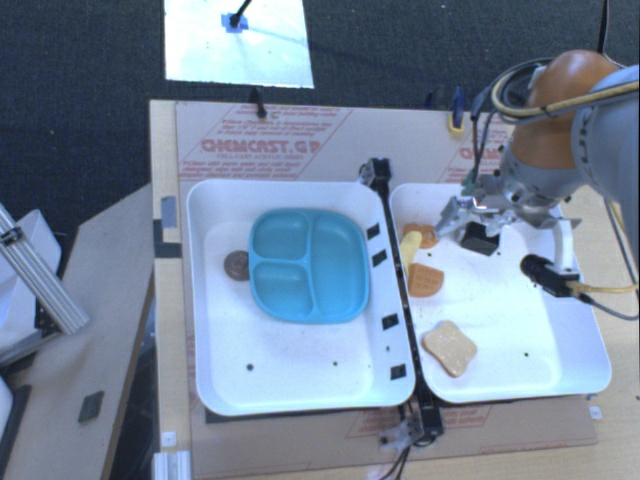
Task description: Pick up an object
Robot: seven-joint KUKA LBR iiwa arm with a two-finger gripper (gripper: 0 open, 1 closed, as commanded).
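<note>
Nearest to us, low in the right bin [590,368], lies a tan slice of toy bread [450,348], flat on the white floor. Above it, close to the divider between the bins, we see an orange wedge-shaped piece [426,281], and just above that a small yellow piece [410,244] touching a brownish round piece [424,234]. The gripper [478,226] hangs over the upper part of this bin, to the right of the yellow and brown pieces and near them, with nothing visibly between its fingers; we cannot tell whether those fingers are spread or pressed together. The bread slice sits well apart from the gripper, below and slightly left of it. In the left bin [215,368] a blue divided plate [306,266] rests with a small grey-brown disc [237,265] just beside its left edge.
</note>
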